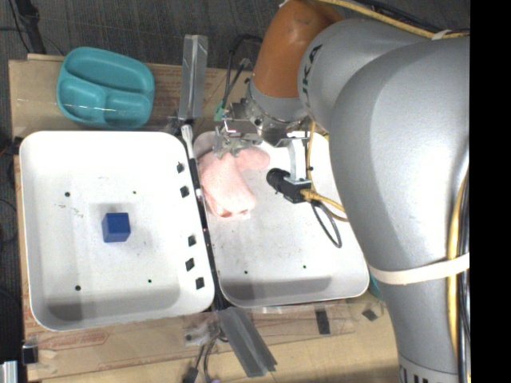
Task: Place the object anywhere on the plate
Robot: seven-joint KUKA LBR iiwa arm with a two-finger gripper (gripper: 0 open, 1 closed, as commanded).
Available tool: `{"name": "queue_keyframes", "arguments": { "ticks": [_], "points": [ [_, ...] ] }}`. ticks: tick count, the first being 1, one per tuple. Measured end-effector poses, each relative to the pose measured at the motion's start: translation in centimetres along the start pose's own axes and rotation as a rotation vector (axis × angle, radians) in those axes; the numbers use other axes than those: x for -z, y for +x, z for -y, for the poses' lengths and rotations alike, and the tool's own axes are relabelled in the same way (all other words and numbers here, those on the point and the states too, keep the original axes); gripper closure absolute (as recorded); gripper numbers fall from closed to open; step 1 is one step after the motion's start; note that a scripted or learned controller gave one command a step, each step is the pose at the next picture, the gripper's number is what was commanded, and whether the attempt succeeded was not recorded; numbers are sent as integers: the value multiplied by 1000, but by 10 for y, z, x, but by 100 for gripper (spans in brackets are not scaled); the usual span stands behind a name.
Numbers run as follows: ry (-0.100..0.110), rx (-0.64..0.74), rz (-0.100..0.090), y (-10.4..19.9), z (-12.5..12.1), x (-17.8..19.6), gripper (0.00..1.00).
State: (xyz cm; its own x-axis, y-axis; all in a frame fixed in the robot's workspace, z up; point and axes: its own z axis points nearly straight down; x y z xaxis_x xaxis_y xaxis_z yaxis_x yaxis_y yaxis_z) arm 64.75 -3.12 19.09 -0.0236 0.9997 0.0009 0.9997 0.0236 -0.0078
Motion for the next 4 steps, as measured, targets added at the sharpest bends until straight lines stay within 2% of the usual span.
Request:
{"name": "queue_keyframes", "arguments": {
  "ticks": [1, 2, 3, 4],
  "points": [
    [-4, -131, 1, 91, 15, 21, 100],
    [-5, -120, 1, 123, -11, 25, 100],
    [-2, -44, 2, 201, 44, -42, 100],
    [-3, -61, 2, 208, 69, -32, 100]
  ]
}}
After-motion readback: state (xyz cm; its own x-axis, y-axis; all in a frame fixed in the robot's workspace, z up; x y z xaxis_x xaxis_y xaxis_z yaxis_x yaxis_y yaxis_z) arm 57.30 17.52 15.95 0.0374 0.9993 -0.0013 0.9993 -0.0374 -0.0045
